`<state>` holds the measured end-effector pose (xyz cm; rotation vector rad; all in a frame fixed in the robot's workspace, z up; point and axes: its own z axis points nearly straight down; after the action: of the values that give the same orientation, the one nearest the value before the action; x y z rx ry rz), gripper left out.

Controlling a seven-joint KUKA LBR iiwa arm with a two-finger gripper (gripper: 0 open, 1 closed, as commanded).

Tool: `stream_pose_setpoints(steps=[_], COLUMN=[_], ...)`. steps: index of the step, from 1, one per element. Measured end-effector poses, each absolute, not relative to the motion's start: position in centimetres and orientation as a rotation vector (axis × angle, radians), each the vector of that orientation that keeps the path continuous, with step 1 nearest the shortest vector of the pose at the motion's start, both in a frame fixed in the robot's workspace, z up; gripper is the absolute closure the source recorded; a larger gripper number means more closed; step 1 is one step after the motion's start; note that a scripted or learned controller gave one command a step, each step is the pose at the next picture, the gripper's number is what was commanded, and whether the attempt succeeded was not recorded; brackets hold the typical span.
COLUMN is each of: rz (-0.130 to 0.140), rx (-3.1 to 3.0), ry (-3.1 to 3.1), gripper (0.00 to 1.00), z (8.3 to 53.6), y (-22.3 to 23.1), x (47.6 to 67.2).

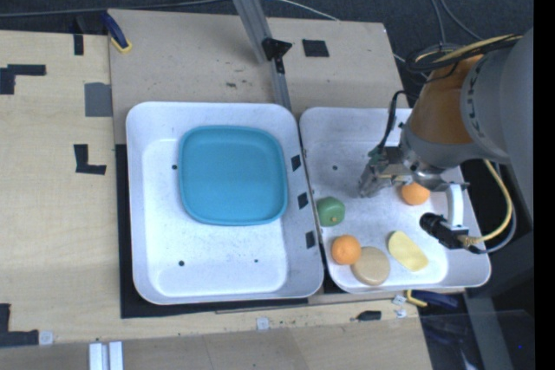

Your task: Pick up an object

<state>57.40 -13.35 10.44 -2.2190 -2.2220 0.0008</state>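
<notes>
While nothing sits between its fingers, the grey two-finger gripper [375, 182] hangs low over the right white plastic bin [347, 134], jaws slightly apart. Nearest the camera along that bin's front lie a flat beige round disc [372, 265], a smooth orange ball [346, 249] and a pale yellow oblong block [407, 251]. Farther back sit a small green rounded lump [330, 210] and a second orange ball [414, 193] just beside the gripper. A glossy blue square plate [232, 174] rests in the left white bin [147, 186].

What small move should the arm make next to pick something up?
Probably shift the gripper toward the green object, the nearest piece down-left of it in the right bin. It sits apart from the other pieces, and nothing is seen held.
</notes>
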Motion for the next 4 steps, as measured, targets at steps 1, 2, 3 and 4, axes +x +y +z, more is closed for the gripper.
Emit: stream_pose_setpoints(steps=[1,2,3,4], rz=[-0.003,-0.003,-0.002,0.0], rx=[-2.223,-2.223,-2.216,-2.215], ry=[-2.224,-2.224,-2.226,-2.226], gripper=[1.0,1.0,1.0,1.0], z=[16.1,21.3,22.3,21.5], y=[-13.6,-13.6,-7.7,-1.9], x=[58.4,58.4,58.7,59.2])
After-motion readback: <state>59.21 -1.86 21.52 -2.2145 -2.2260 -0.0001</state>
